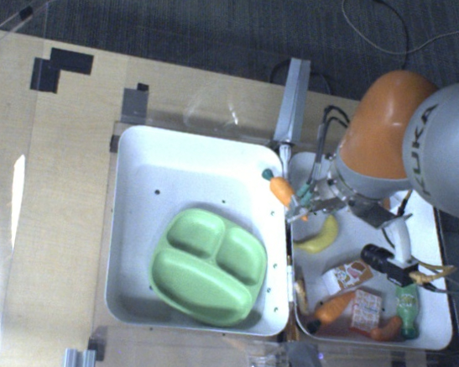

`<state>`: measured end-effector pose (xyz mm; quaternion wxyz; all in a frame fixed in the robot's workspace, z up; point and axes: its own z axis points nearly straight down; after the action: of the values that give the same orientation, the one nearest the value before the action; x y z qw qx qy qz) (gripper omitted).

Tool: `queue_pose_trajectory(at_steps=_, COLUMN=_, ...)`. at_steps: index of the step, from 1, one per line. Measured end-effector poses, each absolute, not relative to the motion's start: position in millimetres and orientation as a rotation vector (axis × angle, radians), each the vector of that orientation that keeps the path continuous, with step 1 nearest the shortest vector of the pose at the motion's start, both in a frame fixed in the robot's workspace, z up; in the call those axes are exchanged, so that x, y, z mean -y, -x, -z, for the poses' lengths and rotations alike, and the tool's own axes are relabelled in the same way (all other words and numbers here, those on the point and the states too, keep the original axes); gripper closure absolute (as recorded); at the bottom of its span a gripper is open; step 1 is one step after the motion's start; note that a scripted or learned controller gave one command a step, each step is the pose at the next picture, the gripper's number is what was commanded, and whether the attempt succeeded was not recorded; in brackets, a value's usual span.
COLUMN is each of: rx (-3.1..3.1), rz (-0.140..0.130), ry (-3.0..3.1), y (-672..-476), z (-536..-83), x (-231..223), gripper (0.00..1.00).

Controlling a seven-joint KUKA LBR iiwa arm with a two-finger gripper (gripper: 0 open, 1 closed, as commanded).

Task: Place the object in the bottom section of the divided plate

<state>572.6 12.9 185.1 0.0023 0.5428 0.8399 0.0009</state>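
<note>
A shallow white left bin (137, 208) holds a green divided plate (209, 269), lying toward the bin's 5 o'clock. The plate has two small sections along its 12 o'clock side. One wide bottom section (196, 291) runs along its 6 o'clock side and has nothing in it.

At about 1 o'clock from the plate, a small orange carrot-like toy (280, 191) with a green tip hangs over the bin's 2 o'clock corner, right at the rim between the two bins. The gripper (301, 202) is against the toy's 3 o'clock end. It is too small and cluttered to tell whether the claw is apart or clamped on the toy.

The right bin (354, 249) holds a yellow banana (320, 235) just below the gripper at 5 o'clock. A green bottle (407, 312) and a printed packet (364, 312) lie toward the bin's 5 o'clock.

Likely risks:
- A shallow hold on one end could let the toy swing or slip as it travels toward 7 o'clock.
- Dropped early, it would fall on the dividing rim or onto bare bin floor.
- Released too soon over the plate, it would land in a small upper section. A rounded toy may also roll over the low ridges.
</note>
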Motion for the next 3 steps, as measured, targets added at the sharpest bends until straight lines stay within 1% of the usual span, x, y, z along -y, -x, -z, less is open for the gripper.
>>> queue_pose_trajectory(at_steps=1, rx=-2.641, rz=-0.006, ry=-1.697, y=-487.6, z=-213, x=-94, gripper=1.0)
queue_pose_trajectory(at_steps=2, rx=-2.64, rz=-0.006, ry=-1.698, y=-487.7, z=-213, x=-94, gripper=0.0)
queue_pose_trajectory(at_steps=3, rx=-2.495, rz=-0.006, ry=-1.904, y=-500.1, z=-277, x=-132, gripper=0.0)
